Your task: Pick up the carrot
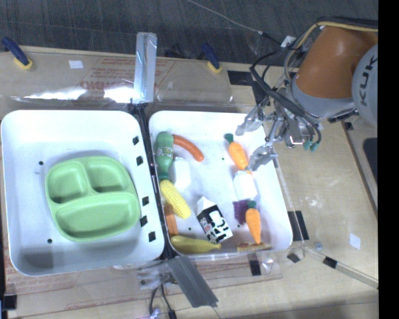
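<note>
Carrot (237, 154) lay in right bin (186, 121), upper right, just beside claw (261, 141). Claw spread wide, holding nothing. Probably light, rigid, slick plastic; grip mid-body, across the width.

One fixed camera looks down at a slant on both white bins (73, 121), arm (332, 65) entering from the right.

A robotics lab: clamped white bins (26, 121), taped bench (332, 211), toy food.

Green divided plate (91, 196) in left bin (13, 178); corn (175, 199), banana (195, 244) in right.
</note>
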